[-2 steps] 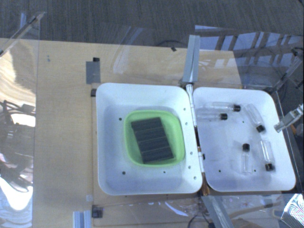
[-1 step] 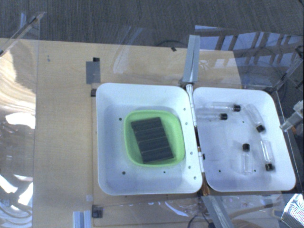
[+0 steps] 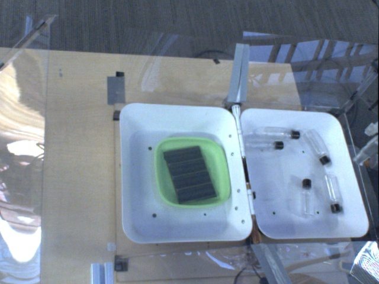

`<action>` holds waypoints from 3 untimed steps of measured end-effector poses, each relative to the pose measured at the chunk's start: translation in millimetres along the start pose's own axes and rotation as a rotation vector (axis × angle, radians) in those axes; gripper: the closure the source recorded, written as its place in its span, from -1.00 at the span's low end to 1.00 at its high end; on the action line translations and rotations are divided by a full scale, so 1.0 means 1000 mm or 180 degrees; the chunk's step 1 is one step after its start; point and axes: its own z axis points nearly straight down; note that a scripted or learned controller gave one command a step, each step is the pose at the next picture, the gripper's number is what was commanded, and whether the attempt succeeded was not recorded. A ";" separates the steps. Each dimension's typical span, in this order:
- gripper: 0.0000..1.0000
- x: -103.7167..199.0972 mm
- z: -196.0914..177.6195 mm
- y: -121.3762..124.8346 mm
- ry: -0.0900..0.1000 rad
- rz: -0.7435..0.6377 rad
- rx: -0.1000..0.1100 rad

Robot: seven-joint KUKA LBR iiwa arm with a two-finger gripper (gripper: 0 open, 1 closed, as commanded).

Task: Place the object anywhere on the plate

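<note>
A square lime-green plate [image 3: 220, 169] sits in the middle of the left white bin [image 3: 136, 218]. A dark grey ribbed rectangular block [image 3: 189, 174] lies flat on the plate, turned slightly so its long side runs from upper left to lower right. It rests wholly inside the plate's rim, with nothing touching it.
The right white bin [image 3: 349, 223] holds several clear vials with black caps, scattered: one vial [image 3: 278, 134] near the back left, another vial [image 3: 333, 193] at the right. The bins meet at a ridge [image 3: 243, 164]. A grey metal post [image 3: 239, 73] stands behind them on the wooden bench.
</note>
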 end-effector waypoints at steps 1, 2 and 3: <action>-1.00 0.001 0.065 0.000 0.0006 -0.0037 0.0001; -1.00 0.001 0.101 0.001 0.0005 0.0041 0.0002; -1.00 -0.001 -0.054 0.000 -0.0013 -0.0219 -0.0006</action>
